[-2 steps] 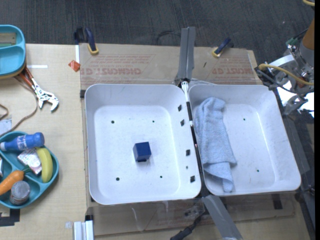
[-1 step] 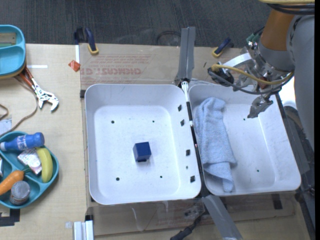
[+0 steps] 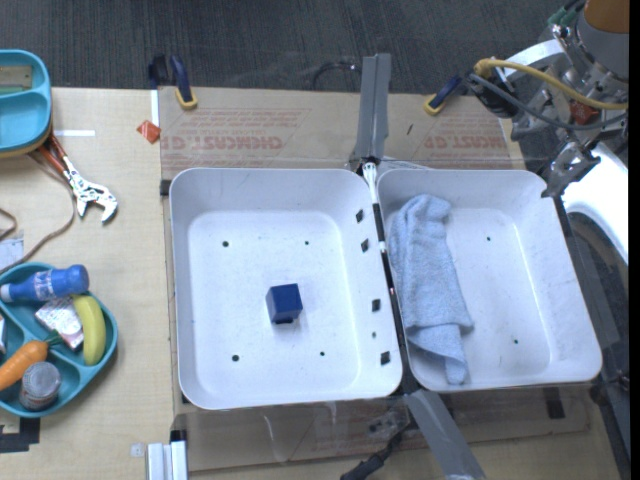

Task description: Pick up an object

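Here you see the small blue cube [image 3: 285, 302] near the middle of the left white bin [image 3: 195, 268]; the tool [image 3: 565, 163] hangs over the right bin's [image 3: 540, 258] far right corner.

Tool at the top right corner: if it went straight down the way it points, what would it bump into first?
Probably the right bin's rim. The tool hangs over that far corner, pointing downward. Depth is hard to judge, so it might instead land just inside on the bin floor, well clear of the grey towel.
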You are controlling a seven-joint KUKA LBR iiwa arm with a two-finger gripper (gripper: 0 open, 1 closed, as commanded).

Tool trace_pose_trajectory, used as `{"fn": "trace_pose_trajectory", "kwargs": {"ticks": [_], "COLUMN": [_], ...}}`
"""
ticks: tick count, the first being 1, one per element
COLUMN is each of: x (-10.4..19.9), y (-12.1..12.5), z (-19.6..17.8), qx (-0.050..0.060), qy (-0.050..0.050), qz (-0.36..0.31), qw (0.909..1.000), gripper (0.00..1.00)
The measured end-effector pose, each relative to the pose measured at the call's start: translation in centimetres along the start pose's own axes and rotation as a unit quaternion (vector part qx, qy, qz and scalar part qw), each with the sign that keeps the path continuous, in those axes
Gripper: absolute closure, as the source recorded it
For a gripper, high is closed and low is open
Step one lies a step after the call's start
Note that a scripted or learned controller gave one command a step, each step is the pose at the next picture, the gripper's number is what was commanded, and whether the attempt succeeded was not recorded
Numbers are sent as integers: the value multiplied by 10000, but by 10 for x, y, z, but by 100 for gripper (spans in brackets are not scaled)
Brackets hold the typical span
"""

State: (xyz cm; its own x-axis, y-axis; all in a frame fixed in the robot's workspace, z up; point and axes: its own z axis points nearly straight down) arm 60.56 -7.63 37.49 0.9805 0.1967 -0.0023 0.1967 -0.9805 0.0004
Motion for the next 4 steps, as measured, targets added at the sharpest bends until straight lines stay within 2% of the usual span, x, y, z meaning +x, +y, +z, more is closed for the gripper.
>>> {"fn": "trace_pose_trajectory", "kwargs": {"ticks": [1,2,3,4], "x": [40,37,60,61], "y": [-128,-183,-235,-231], "z": [60,56,142,132], "qx": [0,-3,-8,-11], "qy": [-6,2,-7,-6], "qz": [-12,14,-322,-283], "qw": [10000,10000,9995,9996], "gripper": [0,0,0,100]}}
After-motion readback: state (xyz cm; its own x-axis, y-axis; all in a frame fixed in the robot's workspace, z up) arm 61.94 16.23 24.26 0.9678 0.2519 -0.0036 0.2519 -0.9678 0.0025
